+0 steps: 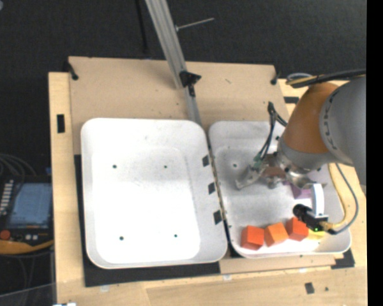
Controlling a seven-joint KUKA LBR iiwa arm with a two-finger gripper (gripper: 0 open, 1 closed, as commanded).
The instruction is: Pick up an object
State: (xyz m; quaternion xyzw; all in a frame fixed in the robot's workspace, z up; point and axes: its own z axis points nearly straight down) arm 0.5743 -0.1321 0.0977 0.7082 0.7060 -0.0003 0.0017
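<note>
1. nearest, three orange blocks (276, 233) lie in a row along the near wall of the right bin (239, 139); chunky, matte, box-shaped; the row's long axis runs left to right, its right end a little farther back.
2. mid-bin, the gripper (252, 173) hangs over bare white floor, apart from the blocks; open or closed, i cannot tell; a small purple thing (299, 187) under the wrist is mostly hidden.
3. the left bin (140, 190) is shallow, round-cornered, faintly speckled.
4. farthest, a slim metal pole (168, 37) slants upward, cut off at the top.
</note>
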